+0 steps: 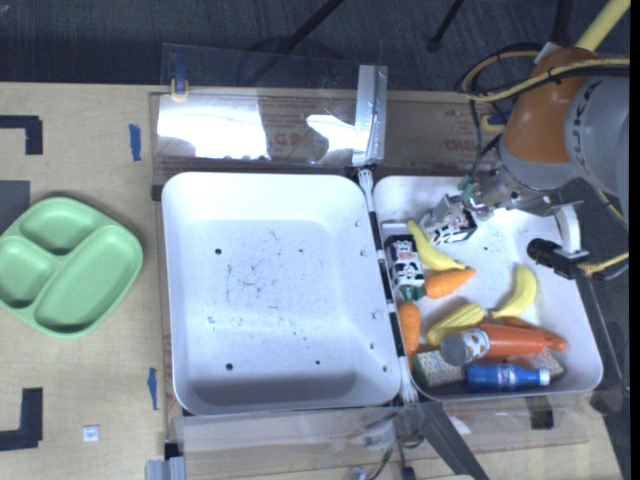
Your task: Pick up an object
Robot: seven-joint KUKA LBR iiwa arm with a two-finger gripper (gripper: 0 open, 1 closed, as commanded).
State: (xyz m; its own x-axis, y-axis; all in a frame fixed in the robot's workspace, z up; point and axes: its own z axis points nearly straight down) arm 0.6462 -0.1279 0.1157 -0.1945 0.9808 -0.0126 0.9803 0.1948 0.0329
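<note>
Right bin (590, 353) as landmark. Claw (452, 218) low over its rear-left area, whether open or closed cannot tell; nothing visibly held. Yellow banana (437, 256) just in front of claw, orange carrot (448, 283) beside it. Judged: pick not yet done; grasp and lift remain.

Bench (80, 388), pale wood-grain top: carrying two shallow white bins side by side. Left bin (200, 208) sitting near centre; right bin (585, 358) touching it along their shared edge. Green divided plate (65, 265) lying at the left, well apart from the bins. Black corner marks (25, 133) and blue tape strips (134, 141) showing on the surface.
</note>
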